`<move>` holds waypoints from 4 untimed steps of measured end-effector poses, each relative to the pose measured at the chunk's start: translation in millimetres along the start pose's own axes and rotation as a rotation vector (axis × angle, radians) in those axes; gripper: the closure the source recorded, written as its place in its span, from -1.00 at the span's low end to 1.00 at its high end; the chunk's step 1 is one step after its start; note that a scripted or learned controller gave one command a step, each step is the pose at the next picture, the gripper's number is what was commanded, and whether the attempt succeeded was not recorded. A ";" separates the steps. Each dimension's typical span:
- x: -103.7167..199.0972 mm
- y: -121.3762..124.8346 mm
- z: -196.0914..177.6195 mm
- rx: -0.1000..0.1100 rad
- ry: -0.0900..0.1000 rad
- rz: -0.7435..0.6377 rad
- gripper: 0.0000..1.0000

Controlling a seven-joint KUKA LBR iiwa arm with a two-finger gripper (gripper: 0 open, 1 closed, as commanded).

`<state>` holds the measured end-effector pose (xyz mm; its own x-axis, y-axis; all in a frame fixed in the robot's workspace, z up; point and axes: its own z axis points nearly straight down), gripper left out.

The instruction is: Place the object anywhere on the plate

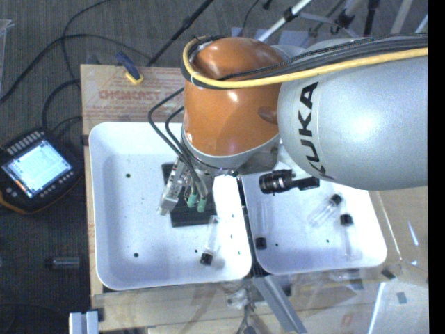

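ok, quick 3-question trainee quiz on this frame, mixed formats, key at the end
1. True or false: the gripper hangs over the left bin.
2. Which bin holds the clear vial with a black cap lying near the middle? A) left B) right
3. Fill in: the dark flat object under the gripper lies in the ___ bin.

Key: 1 true; 2 B; 3 left

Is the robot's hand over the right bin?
No, the gripper hangs over the left bin, just above a black plate, while the right bin holds small clear vials.
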<state>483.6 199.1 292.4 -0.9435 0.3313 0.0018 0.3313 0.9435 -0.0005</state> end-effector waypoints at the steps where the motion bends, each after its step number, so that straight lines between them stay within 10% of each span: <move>1: 0.2 0.3 -0.1 -0.001 0.000 -0.001 -1.00; 2: 6.4 15.4 122.7 0.003 0.003 0.438 -1.00; 3: 5.8 14.5 114.9 0.005 0.005 0.441 1.00; 4: 5.8 14.5 114.9 0.005 0.005 0.441 -1.00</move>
<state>482.7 214.7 177.5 -0.7118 0.7023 0.0055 0.7023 0.7118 -0.0070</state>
